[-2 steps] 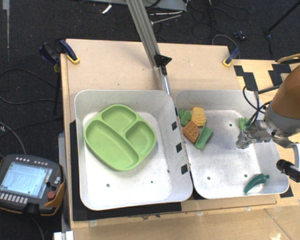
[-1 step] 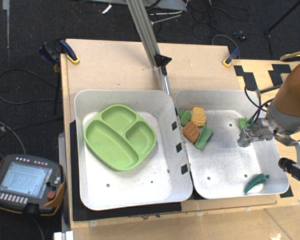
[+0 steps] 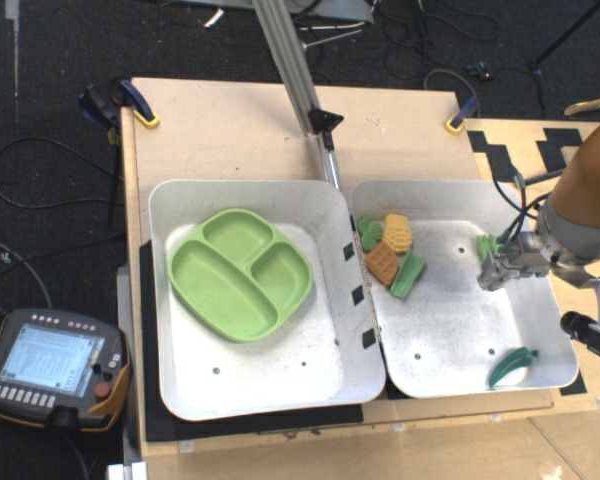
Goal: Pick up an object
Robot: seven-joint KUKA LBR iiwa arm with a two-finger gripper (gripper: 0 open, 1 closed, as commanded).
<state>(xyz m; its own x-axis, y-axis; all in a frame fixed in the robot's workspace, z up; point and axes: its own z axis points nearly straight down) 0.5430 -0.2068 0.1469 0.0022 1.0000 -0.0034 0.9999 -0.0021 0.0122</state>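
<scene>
Toy foods (image 3: 388,252) (yellow, orange and green pieces) are being kept clustered at the left side of the right bin (image 3: 450,358). Whether anything is being held by the gripper (image 3: 492,268), near the bin's right side, cannot be told.

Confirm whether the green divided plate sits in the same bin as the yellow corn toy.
No: the green divided plate lies in the left bin, while the yellow corn toy lies in the right bin.
</scene>
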